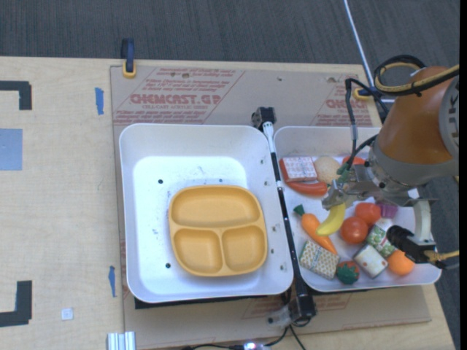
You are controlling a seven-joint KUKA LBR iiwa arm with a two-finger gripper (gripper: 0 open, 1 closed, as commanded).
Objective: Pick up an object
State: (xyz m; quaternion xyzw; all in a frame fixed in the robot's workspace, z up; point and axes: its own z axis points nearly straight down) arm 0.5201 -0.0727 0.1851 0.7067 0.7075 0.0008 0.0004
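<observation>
The right bin (290,138) holds several toy foods. A yellow banana (333,219) lies near its middle, and my gripper (341,195) hangs right over the banana's upper end, close to it or touching it. A carrot (318,232) lies left of the banana and a red tomato (354,230) to its right. A red chili (309,189), a pink-and-white box (298,168) and a pale egg-shaped piece (327,169) sit toward the back of the bin. The arm's orange band (412,126) covers the bin's right rear part.
The left bin (139,195) holds a yellow three-compartment plate (217,229). At the right bin's front lie a speckled cracker block (319,259), a strawberry (347,273), a small carton (372,259) and an orange (400,262). The two bins' walls meet along a black divider (277,188).
</observation>
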